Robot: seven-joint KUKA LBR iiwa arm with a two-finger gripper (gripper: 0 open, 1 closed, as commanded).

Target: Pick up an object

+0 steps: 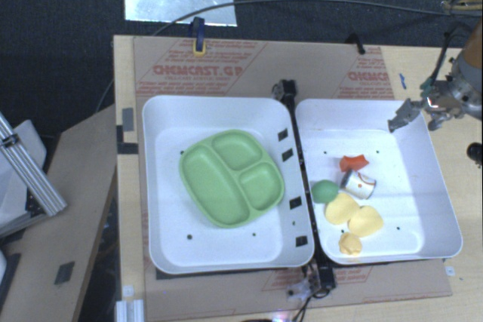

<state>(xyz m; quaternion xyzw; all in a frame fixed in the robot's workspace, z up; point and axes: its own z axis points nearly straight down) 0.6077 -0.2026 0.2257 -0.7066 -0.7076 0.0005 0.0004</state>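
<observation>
The right bin [430, 185] holds a small cluster of objects: an orange-red piece [353, 161], a white and silver object with red marks [359, 183], a green ball [325, 191], and three yellow pieces [341, 209] [366, 221] [350, 243]. My gripper [416, 120] hangs over the bin's far right corner, above and to the right of the cluster and well apart from it. Its fingers stand open with nothing between them.
A green divided plate [232, 177] lies in the left bin [162, 162]. Black clips [287, 154] run along the wall between the bins. Both bins rest on a cardboard sheet [226, 64]. An aluminium rail [30, 170] stands at the far left.
</observation>
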